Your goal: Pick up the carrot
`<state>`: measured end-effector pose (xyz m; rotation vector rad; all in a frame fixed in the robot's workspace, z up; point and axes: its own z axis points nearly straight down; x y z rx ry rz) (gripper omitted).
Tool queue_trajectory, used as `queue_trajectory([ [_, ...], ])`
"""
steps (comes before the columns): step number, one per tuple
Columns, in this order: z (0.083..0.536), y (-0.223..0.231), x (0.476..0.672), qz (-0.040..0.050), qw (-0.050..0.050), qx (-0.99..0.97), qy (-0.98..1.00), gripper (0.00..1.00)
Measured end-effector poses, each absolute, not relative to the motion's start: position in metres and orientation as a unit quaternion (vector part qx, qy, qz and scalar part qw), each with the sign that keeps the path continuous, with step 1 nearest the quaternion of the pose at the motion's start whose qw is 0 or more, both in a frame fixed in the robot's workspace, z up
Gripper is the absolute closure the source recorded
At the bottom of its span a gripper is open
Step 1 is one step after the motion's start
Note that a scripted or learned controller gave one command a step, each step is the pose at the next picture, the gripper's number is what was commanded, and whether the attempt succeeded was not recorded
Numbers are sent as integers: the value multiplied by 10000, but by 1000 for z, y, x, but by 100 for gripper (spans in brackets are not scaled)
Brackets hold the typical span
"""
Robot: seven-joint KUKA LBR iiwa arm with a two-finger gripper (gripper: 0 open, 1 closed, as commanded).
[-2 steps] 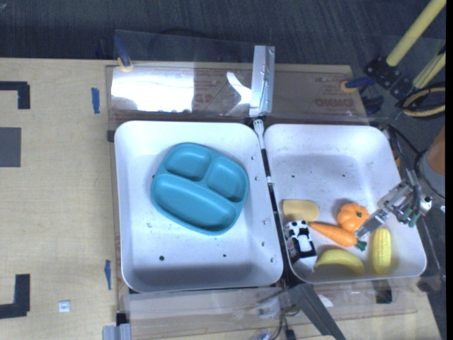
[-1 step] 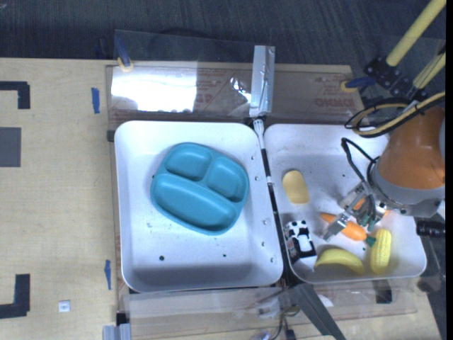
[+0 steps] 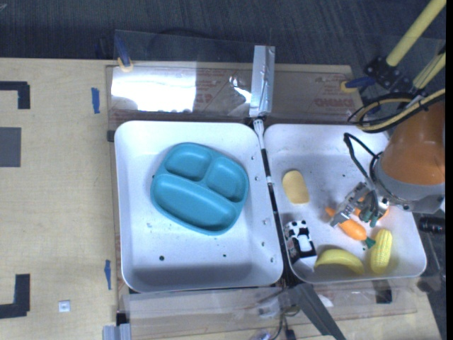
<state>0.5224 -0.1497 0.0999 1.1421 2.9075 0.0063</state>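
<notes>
One carrot [image 3: 352, 227] in right bin [image 3: 318, 147], near-right, beside corn cob [image 3: 381, 250]. End effector [image 3: 359, 207] down over it; finger state, can't tell. I'd centre on carrot, avoid corn.

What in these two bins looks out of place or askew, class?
Nothing stands out. The blue plate lies flat but turned at a slant in the left bin. The carrot, banana, corn, yellow piece and black-and-white toy lie loosely in the right bin, the end effector over the carrot.
</notes>
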Motion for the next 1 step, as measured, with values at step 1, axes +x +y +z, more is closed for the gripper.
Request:
queue_trajectory([
  [1, 189, -96, 553, 21, 44, 4061, 9138, 100],
])
